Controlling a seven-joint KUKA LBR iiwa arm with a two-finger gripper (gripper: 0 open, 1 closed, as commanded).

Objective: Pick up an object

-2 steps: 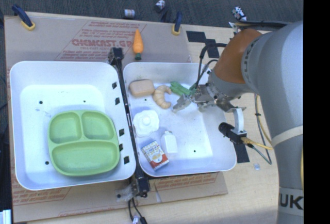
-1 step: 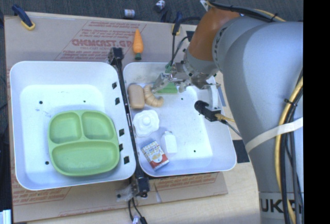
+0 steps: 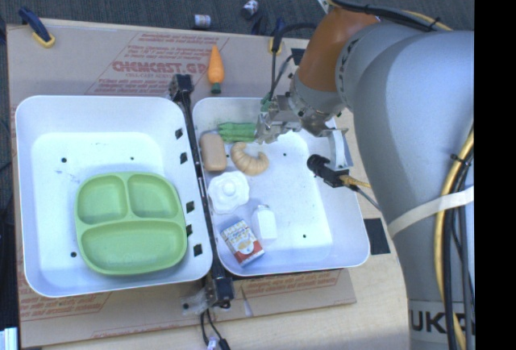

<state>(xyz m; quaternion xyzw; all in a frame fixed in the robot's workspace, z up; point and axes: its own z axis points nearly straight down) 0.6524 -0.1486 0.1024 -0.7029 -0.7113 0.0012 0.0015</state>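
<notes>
Camera view puts our gripper (image 3: 270, 124) at twelve o'clock of the croissant (image 3: 249, 159); its state we cannot tell. We judge the croissant light and soft; grasp its middle.

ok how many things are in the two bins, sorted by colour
green: 2, divided plate in the left bin, bean pod in the right bin
tan: 2, bread piece, croissant
white: 2, lidded cup, small bottle
red and white: 1, small carton
total: 7

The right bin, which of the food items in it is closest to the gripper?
The green item at the bin's far edge, beside the gripper; the croissant sits slightly farther away.
</notes>
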